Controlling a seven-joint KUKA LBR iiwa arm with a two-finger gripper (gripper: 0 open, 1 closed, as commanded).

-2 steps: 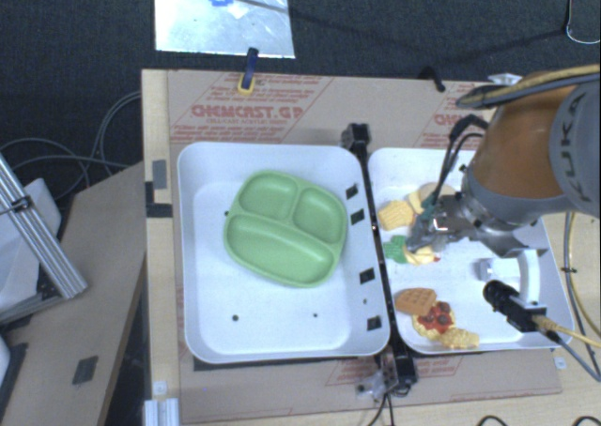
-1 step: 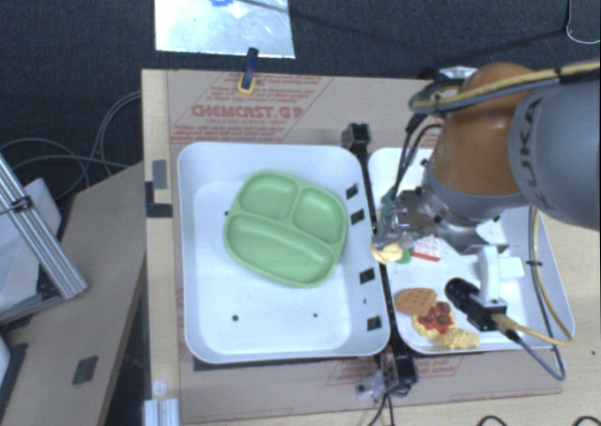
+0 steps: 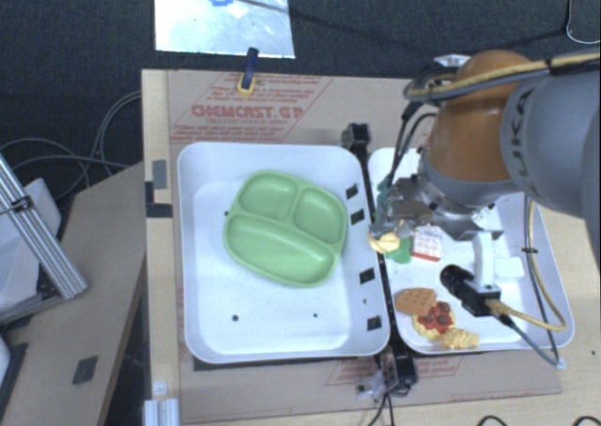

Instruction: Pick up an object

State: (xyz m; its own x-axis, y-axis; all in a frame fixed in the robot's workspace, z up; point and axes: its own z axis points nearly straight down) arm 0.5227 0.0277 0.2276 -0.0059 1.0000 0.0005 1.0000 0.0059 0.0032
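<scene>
My gripper (image 3: 394,220) hangs low over the left edge of the right bin (image 3: 549,297), the grey arm with its orange band above it. Right under it lie a small pale yellow item (image 3: 383,244) and a green item (image 3: 402,251), close together. The view does not settle whether the gripper touches either. A red and white card (image 3: 427,244) lies just to their right. Nearer the front of that bin sit a tan pizza-like piece (image 3: 415,299), a red berry-topped piece (image 3: 434,319) and a yellow waffle-like piece (image 3: 460,339).
The left bin (image 3: 202,321) holds a green divided plate (image 3: 285,226). A black divider rail (image 3: 369,227) runs between the bins, just left of the gripper. The arm covers the back half of the right bin.
</scene>
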